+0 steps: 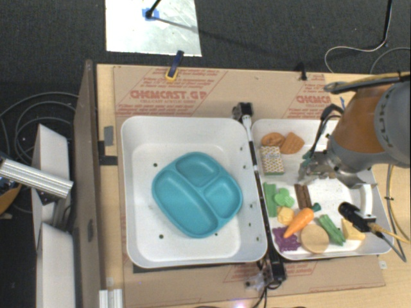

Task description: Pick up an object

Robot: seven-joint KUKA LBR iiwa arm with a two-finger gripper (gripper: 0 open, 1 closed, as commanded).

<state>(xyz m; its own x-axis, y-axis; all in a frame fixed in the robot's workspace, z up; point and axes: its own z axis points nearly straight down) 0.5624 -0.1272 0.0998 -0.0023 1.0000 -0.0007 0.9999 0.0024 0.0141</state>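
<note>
My claw (313,167) hangs low over the right bin (371,251), and whether it is apart or together I cannot tell, the view is too small there. I see nothing between it. Just below it lies a brown stick (303,196), and below that the carrot (298,222), which I judge the best thing to take. It looks like a plastic toy: light, stiff, a bit slippery, not fragile. I would grip it across the thick orange middle, not at the thin tip, where it may slide out. The green pieces (278,196) to the lower left of the claw sit close together, so they are harder to separate. The arm (359,130) comes in from the right, bent down at the wrist, its orange band above the claw.
</note>
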